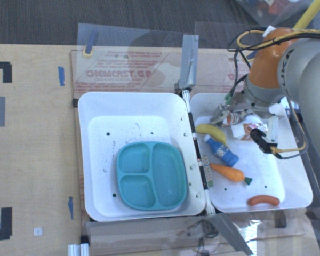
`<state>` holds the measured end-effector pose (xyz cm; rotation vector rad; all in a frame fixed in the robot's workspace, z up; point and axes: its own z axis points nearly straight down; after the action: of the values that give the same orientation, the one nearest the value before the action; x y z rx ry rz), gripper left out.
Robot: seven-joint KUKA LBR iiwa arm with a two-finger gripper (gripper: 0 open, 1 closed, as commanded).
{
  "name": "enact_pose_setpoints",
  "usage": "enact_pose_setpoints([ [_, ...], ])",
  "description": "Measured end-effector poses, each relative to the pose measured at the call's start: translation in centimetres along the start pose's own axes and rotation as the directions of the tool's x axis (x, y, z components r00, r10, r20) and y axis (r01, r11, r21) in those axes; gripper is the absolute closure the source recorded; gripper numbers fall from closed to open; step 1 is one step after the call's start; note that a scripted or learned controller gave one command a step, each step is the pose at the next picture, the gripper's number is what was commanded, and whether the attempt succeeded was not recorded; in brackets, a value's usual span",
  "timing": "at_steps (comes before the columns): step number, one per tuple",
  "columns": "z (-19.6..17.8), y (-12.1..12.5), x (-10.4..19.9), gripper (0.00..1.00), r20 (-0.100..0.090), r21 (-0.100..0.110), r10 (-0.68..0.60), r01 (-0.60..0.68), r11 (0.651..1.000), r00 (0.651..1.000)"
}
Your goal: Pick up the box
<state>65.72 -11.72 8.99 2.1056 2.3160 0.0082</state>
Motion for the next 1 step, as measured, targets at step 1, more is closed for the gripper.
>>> enact_pose_setpoints([
  [1, -2.49, -5.25, -7.86, 0.00, -0.004, 0.013, 0.066, -0.066, 0.998, 0.998],
])
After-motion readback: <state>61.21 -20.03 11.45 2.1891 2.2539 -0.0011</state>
